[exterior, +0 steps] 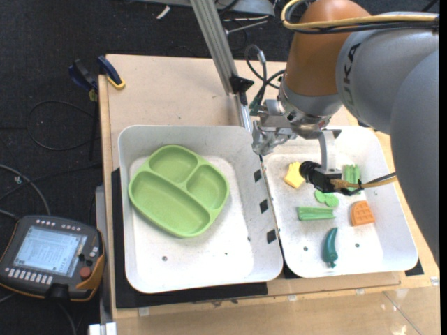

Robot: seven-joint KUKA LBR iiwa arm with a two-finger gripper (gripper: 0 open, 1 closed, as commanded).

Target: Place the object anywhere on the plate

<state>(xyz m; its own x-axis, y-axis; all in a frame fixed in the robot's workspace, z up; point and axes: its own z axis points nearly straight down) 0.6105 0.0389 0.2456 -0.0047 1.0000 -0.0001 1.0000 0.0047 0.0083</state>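
The pale bench (167,89) bore two white bins side by side. In the left bin (195,260) lay the green plate (179,190), split into three wells. My pincer (264,144) hung over the seam between the bins, towards their far edge; how wide it stood I could not tell. In the right bin (380,257) lay a yellow block (292,176), a green stick (314,213), a teal piece (330,247) and an orange block (362,213), all well apart from the plate.
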